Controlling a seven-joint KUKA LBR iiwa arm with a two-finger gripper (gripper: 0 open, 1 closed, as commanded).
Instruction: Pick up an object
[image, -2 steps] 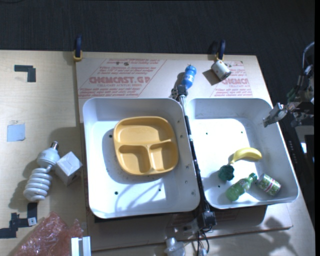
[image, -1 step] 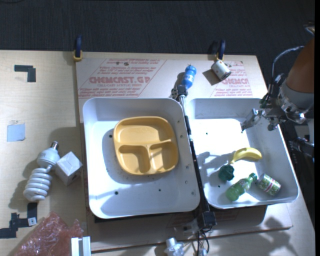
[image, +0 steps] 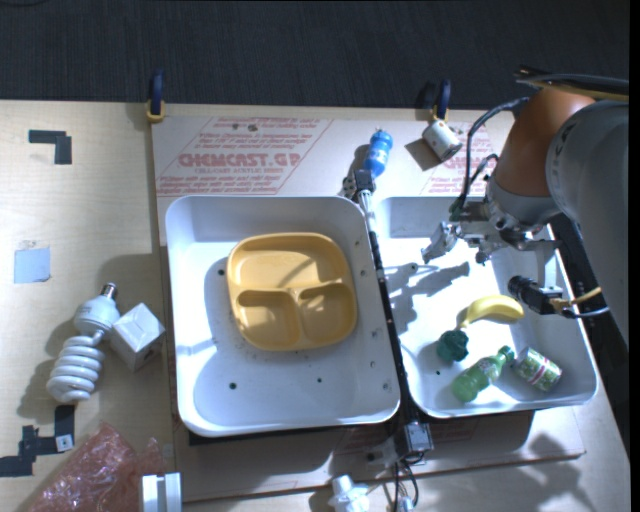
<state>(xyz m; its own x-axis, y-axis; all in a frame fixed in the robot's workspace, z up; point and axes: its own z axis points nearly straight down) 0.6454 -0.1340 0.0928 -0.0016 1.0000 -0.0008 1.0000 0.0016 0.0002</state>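
Observation:
My gripper (image: 487, 243) hangs over the back half of the right bin (image: 420, 222), below the orange-banded wrist. Nothing shows in its grasp. In the front half of that bin lie a yellow banana (image: 492, 309), a dark green lumpy object (image: 452, 346), a green plastic bottle (image: 479, 373) and a small green can (image: 537, 369). The banana is the nearest of them, a little in front of the gripper. A yellow divided plate (image: 291, 291) sits in the left bin (image: 200, 380).
A white spiral light bulb (image: 82, 352) and a small white box (image: 138, 331) lie on the bench left of the bins. A blue bottle (image: 377, 153) is behind the divider. Pink crumpled plastic (image: 95, 468) sits at the front left.

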